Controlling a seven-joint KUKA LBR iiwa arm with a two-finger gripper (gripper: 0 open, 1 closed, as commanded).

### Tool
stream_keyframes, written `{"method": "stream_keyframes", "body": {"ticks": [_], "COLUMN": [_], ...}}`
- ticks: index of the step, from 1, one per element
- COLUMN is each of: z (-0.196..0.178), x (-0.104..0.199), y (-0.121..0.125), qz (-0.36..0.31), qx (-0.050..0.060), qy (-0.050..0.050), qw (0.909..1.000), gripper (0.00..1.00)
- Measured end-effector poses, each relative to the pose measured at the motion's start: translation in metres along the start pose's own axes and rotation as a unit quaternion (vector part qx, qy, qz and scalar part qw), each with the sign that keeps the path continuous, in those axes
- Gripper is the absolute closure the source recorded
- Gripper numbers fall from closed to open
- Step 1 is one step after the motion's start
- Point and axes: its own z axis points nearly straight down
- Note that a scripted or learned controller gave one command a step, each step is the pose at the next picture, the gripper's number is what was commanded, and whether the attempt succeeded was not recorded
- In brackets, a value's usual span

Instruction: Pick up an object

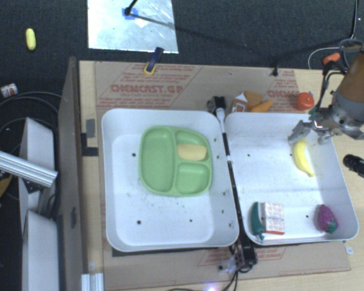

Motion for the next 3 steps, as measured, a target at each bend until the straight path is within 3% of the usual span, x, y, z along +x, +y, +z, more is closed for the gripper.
{"method": "stream_keyframes", "body": {"ticks": [1, 2, 3], "z": [0.07, 0.055, 0.052], "x": [0.001, 0.0, 0.068], "y": [0.003, 0.005, 0.045], "qz": [0.0, -0.001, -0.004], "qx": [0.003, -0.002, -0.001], "qy": [0.001, 0.0, 0.002], "qw": [1.0, 1.0, 1.0], "gripper": [0.0, 1.0, 1.0]}}
